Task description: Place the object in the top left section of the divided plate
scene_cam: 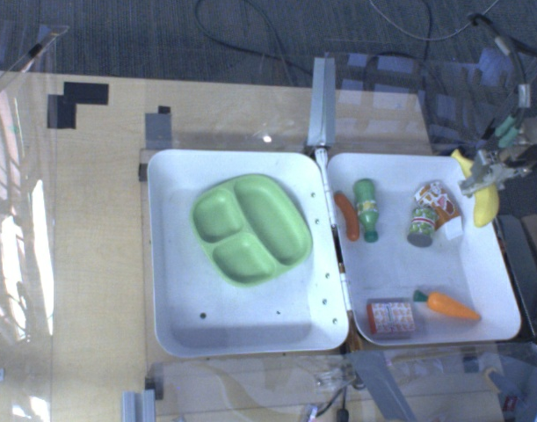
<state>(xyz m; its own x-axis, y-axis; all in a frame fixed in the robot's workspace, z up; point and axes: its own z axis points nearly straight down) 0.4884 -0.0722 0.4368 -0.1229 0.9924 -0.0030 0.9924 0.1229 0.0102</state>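
Robot hardware at the far right of the scene. The pincer (pixel 489 172) is a small assembly of pale grey metal, its parts thin and angular, with a light bracket-like piece projecting to the left. Above it sits a darker grey mounting section carrying a small teal-green fitting. Thin dark cables run up from this section toward the far edge. Finer detail such as screws or markings is too small to tell.

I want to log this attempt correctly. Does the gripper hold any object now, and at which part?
It cannot be told. The gripper sits at the right bin's edge, beside the yellow toy banana, but no grip is visible.
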